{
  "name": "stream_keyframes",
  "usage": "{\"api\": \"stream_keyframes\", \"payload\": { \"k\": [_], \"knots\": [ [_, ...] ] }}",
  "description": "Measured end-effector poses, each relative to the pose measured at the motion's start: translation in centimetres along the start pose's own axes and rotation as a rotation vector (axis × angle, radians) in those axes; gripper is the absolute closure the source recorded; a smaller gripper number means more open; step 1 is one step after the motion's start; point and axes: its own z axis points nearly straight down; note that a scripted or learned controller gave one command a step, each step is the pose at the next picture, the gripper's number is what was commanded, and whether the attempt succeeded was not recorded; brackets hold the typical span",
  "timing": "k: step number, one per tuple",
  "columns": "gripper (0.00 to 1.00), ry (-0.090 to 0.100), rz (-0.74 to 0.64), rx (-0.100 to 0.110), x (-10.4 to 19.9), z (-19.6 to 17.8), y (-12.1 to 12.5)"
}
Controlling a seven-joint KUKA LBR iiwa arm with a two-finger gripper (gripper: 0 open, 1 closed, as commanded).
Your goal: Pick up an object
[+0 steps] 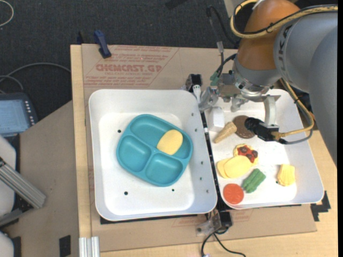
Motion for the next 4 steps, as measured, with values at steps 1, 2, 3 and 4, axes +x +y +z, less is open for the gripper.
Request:
{"api": "stream_keyframes", "payload": {
  "k": [1,2,3,4],
  "knots": [
    [1.00,-0.004,0.007,-0.003,-0.6,-1.1,0.0],
    [1.00,-0.004,0.010,-0.011,-0.9,-11.7,-6.4],
    [1.00,-0.002,0.003,0.004,4.3,-8.5,-8.1],
    [1.00,-0.003,0.009,-0.014,2.4,-20.3,-14.6]
  ]
}}
